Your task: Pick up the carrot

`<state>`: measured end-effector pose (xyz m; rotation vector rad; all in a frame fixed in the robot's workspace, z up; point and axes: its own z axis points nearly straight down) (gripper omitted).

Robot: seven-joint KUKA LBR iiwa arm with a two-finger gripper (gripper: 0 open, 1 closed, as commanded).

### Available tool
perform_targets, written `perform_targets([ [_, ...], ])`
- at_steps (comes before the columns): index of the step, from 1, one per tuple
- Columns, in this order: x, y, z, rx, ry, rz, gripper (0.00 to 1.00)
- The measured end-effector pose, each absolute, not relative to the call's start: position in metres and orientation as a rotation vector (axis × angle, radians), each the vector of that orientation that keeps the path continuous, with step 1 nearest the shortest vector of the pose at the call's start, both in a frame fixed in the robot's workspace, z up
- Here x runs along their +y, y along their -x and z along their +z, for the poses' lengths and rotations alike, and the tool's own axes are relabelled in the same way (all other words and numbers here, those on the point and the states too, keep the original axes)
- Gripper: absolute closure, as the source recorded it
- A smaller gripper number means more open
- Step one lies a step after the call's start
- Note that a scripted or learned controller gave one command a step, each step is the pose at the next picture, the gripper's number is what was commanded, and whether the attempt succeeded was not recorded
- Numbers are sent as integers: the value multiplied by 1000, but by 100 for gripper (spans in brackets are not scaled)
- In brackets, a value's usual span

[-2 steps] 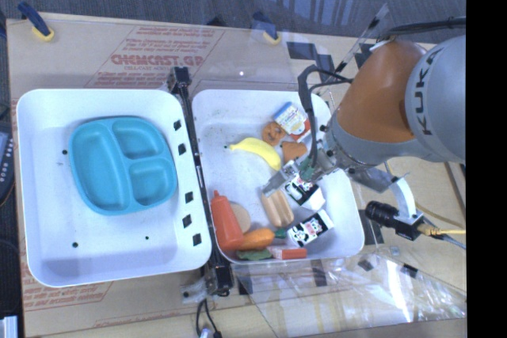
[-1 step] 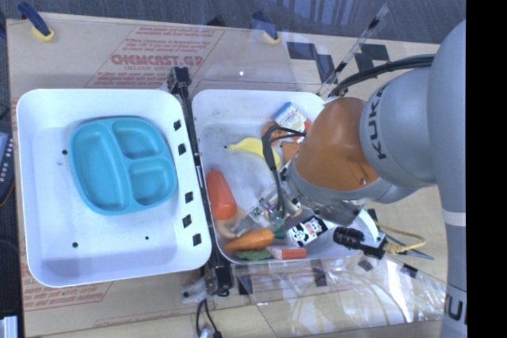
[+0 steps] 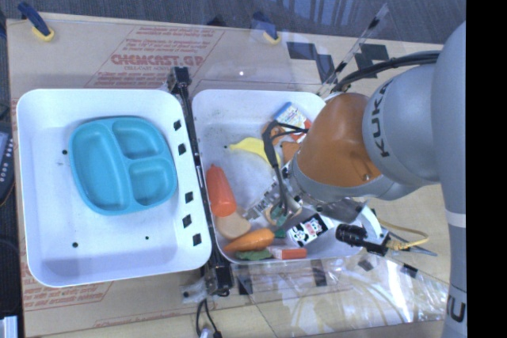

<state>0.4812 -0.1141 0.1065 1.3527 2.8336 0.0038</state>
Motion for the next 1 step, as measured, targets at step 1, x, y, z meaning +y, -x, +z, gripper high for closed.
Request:
perform_targets([
  [1, -147, -480, 319, 2873, -1228, -3, 100],
])
